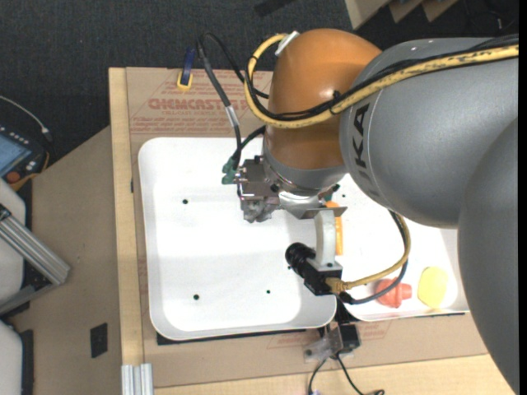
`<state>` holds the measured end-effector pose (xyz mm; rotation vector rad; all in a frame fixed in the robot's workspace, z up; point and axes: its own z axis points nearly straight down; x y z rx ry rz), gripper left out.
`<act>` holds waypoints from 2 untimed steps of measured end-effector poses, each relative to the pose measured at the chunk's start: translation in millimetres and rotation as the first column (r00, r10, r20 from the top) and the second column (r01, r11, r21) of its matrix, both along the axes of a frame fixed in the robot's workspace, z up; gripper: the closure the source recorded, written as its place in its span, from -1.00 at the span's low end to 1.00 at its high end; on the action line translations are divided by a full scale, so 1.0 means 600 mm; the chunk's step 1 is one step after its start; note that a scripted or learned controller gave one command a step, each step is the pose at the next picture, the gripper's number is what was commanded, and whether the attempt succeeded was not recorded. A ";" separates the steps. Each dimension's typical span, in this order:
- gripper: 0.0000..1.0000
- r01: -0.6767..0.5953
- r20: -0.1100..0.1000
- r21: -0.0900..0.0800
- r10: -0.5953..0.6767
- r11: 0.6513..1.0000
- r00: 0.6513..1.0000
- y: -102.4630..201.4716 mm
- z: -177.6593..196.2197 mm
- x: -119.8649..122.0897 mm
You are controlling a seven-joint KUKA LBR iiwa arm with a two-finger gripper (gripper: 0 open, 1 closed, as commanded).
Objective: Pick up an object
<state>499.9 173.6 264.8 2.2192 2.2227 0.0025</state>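
Likely light: yellow object (432,285) looks smooth and rounded, red object (394,293) beside it; grasp across middle. Gripper (255,200) over left bin (165,245), state unclear.

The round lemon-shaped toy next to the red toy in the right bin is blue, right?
Not blue. The camera view shows the round lemon-shaped toy is yellow; it does lie next to the red toy in the right white bin.

Left bin (165,220) floor open; arm (428,113) overhangs right bin (445,309)
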 end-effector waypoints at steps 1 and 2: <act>1.00 -0.001 0.001 0.000 0.001 1.000 1.000 0.001 0.016 0.000; 1.00 -0.002 0.003 0.000 0.002 1.000 1.000 0.002 0.033 0.001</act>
